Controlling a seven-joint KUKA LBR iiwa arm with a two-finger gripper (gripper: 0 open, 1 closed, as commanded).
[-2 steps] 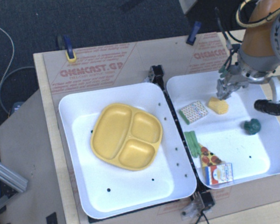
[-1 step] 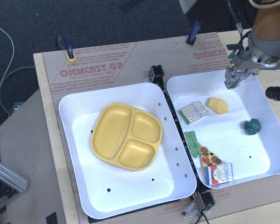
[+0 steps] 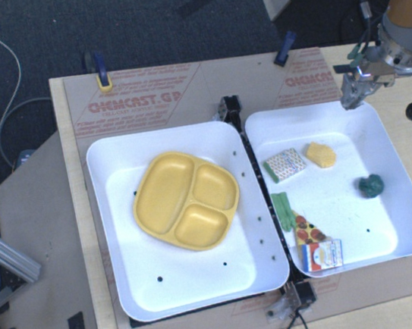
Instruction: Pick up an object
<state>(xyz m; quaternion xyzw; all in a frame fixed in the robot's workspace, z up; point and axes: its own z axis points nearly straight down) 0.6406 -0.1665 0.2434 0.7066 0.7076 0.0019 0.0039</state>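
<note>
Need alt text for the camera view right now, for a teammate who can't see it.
The gripper hangs over the right bin's far edge, above a yellow lump, patterned packet, green ball, green strip and small carton. The left bin holds a yellow divided plate.

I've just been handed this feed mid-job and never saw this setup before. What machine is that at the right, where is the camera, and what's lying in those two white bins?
One camera looks down at a slant on a bench. The grey arm with an orange band enters from the right; its gripper hovers above the right bin's far edge, holding nothing that I can see. That bin contains a patterned packet, a yellow lump, a dark green ball-like object, a green strip and a small colourful carton. The left bin holds a yellow divided tray.
</note>
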